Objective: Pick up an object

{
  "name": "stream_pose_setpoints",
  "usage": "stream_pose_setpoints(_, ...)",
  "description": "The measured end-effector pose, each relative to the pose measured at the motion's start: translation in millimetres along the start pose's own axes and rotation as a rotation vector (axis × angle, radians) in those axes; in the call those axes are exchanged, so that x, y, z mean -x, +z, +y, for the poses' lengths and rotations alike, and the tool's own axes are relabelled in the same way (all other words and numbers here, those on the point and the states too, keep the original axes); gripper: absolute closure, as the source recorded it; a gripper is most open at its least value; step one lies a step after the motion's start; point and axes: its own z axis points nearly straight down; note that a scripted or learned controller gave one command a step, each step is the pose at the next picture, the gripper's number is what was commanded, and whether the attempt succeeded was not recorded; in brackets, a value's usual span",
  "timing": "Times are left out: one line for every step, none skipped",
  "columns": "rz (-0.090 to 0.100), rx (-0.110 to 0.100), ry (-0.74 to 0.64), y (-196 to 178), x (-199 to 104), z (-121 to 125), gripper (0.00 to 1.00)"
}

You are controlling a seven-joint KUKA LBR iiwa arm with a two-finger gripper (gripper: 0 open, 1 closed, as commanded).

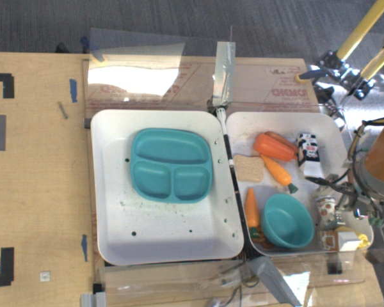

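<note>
Objects for picking lie in the right bin (238,128), lower right of the frame: an orange pepper (275,146), two carrots (278,171) (251,208), a teal bowl (288,219), a bread slice (248,168) and a small carton (308,149). The hand (336,203) sits at the bin's right rim, just right of the bowl; I cannot tell its state. The left bin (109,190) holds a teal divided plate (171,165). Both rest on the table (32,171).

Robot lab: plywood bench (32,190) w/ two white bins (109,171), taped markers.
</note>
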Motion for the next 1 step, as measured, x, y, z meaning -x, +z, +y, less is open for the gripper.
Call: stream_pose_setpoints(0.001, -0.001, 0.045, 0.0, -0.6, -2.1, 0.0)
